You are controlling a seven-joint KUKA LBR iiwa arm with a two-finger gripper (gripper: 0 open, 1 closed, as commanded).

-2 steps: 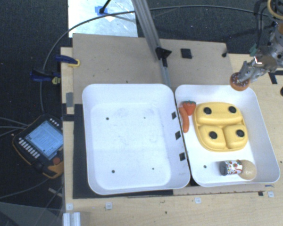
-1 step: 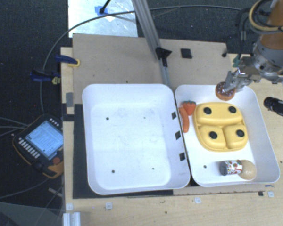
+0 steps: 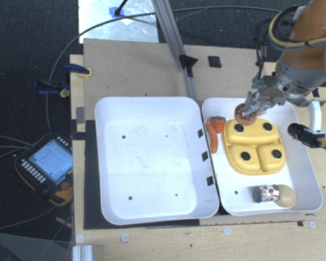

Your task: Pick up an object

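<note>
My gripper [image 3: 249,109] hangs over the back of the right bin [image 3: 309,173], reaching in from the right under the orange-banded wrist. A small brown round object [image 3: 243,115] sits right at the gripper's tip, at the back edge of a yellow moulded block with black dots [image 3: 254,147]. Whether the brown object is gripped or merely lies beneath the tip cannot be made out. An orange carrot [image 3: 214,132] lies left of the yellow block. A small bottle-like toy with a tan end [image 3: 274,195] lies near the bin's front.
The left bin [image 3: 146,156] stands beside the right one, their walls touching at mid-bench. A grey pole [image 3: 171,29] slants in from the back. A black fitting [image 3: 303,134] sticks out at the right bin's edge. A teach pendant [image 3: 46,165] lies off-bench, left.
</note>
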